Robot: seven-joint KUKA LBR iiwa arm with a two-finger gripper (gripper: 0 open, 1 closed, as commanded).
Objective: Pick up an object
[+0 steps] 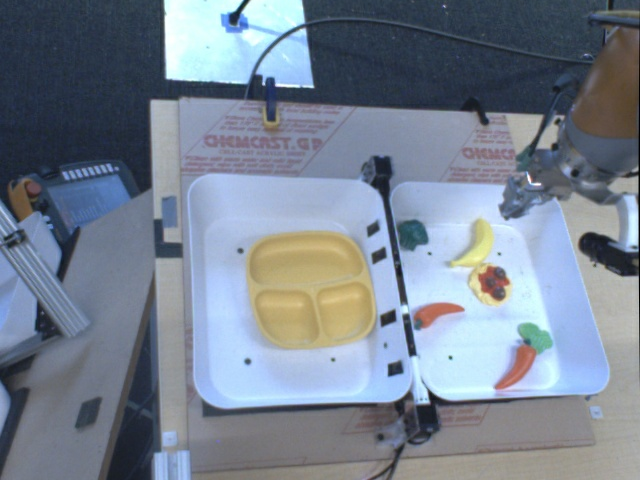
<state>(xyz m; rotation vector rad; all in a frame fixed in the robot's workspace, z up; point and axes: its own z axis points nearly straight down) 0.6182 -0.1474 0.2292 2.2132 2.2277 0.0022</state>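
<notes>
The gripper [520, 200] hangs over the far right corner of the right bin [575, 268], near its far rim; whether it is open or closed cannot be told from this slanted view, and nothing shows in its grasp. The arm [608, 98] reaches in above it from the right.

The likely targets all lie on the floor of the right bin. The banana [474, 244] is nearest the tool, toward the far edge. Just beside it, on its near side, sits a small pizza piece [491, 284]. A green broccoli piece [412, 233] lies by the far part of the divider edge, a red chili [438, 313] near the middle of that edge, and a carrot [522, 358] toward the near right corner. The left bin [215, 268] holds a yellow divided tray [305, 288].

Risks, as a judgement: the banana and pizza piece lie so close together that a descent between them could push both aside or catch neither cleanly. The banana is curved and likely smooth, so a pinch off its middle may squirt it out. The pizza piece and chili are low and flat, leaving little to close on. A descent straight from the present spot would land near the bin's rim or wall instead of on any object
</notes>
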